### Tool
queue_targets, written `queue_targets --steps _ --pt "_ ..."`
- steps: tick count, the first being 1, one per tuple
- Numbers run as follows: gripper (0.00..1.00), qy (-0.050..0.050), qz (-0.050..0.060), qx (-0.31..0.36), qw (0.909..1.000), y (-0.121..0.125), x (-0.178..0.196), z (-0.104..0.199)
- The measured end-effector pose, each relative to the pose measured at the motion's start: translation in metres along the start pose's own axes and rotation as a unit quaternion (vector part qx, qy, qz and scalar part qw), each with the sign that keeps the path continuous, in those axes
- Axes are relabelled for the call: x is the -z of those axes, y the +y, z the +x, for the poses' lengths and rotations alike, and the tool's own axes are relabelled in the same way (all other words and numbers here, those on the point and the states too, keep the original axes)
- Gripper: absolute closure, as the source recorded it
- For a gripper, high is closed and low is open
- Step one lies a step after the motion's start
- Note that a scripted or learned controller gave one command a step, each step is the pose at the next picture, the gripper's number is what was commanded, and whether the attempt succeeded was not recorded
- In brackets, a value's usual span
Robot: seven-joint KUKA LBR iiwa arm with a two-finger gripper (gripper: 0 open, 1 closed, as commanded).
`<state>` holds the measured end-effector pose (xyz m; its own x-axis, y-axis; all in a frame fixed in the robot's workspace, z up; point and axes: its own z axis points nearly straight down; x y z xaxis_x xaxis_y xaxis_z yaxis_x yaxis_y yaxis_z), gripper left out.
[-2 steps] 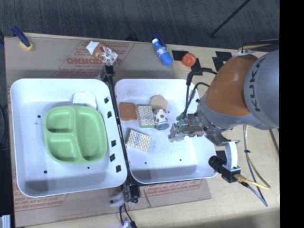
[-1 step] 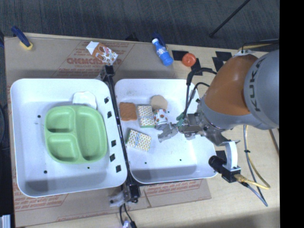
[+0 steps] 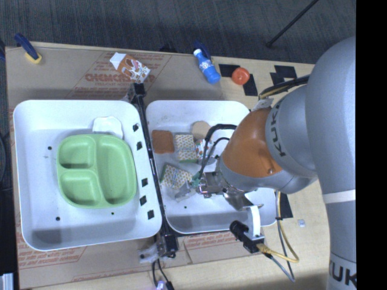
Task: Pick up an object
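The right bin (image 3: 181, 222) holds a brown round piece (image 3: 162, 141), a patterned packet (image 3: 185, 147), a second patterned packet (image 3: 174, 176) and a beige lump (image 3: 200, 128). My gripper (image 3: 199, 188) is down inside this bin, just right of the second patterned packet and touching or nearly touching its edge. The grey wrist and orange band (image 3: 248, 147) hide the bin's right half.
The left bin (image 3: 30, 222) holds a green divided plate (image 3: 97, 169) and a small white object (image 3: 107, 125). Behind the bins on the cardboard lie a blue bottle (image 3: 207, 66), an orange cap (image 3: 240, 75), a printed packet (image 3: 130, 67) and a blue clamp (image 3: 27, 47).
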<state>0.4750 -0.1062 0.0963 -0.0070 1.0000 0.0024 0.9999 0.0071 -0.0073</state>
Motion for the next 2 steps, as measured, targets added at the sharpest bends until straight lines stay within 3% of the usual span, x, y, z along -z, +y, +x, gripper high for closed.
queue_targets --steps 1,2 --pt "1.00 0.000 0.000 0.003 1.0000 0.001 0.011 0.000" --pt "1.00 -0.001 -0.004 -0.001 1.0000 0.020 0.121 0.019"
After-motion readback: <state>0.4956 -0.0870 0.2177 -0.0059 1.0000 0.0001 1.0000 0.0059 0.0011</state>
